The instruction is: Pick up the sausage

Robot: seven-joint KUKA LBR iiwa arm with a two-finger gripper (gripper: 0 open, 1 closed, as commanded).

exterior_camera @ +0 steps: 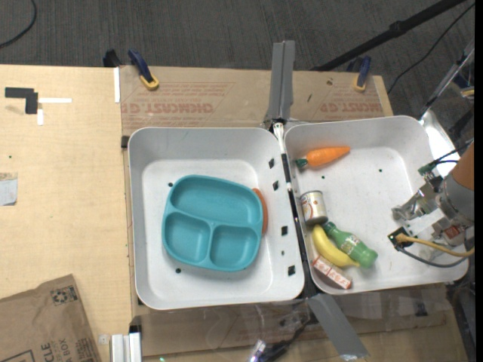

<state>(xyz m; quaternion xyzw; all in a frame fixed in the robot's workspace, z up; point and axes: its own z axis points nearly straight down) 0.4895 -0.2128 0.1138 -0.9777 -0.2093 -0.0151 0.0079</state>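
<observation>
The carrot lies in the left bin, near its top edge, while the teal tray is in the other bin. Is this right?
Not quite. The camera view shows the carrot near the top edge of the right bin, and the teal tray is in the left bin.

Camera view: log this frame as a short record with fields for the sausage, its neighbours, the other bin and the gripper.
sausage: right bin, front-left corner, beside banana
neighbours: banana, green bottle, can, carrot
left bin: teal divided plate
gripper: over right bin's right side, apart from sausage, holding nothing visible
</observation>
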